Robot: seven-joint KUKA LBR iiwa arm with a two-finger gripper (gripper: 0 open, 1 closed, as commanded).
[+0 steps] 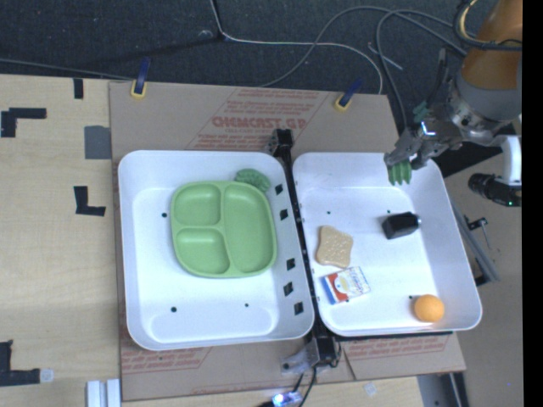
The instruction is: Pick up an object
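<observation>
My gripper [401,166] hangs over the far edge of the right bin [458,253], with the arm reaching in from the upper right. A small green object [399,175] sits between its fingertips, and the gripper is shut on it, lifted above the bin floor. In the right bin lie a black block [400,225], a tan bread-like piece [334,247], a red, white and blue packet [344,285] and an orange ball [428,309] at the near right corner.
The left bin [140,253] holds a green divided plate [225,230], with a small dark green item [252,177] just behind it. Black clips line the divider between the bins [293,253]. Cables trail across the dark floor behind the bench.
</observation>
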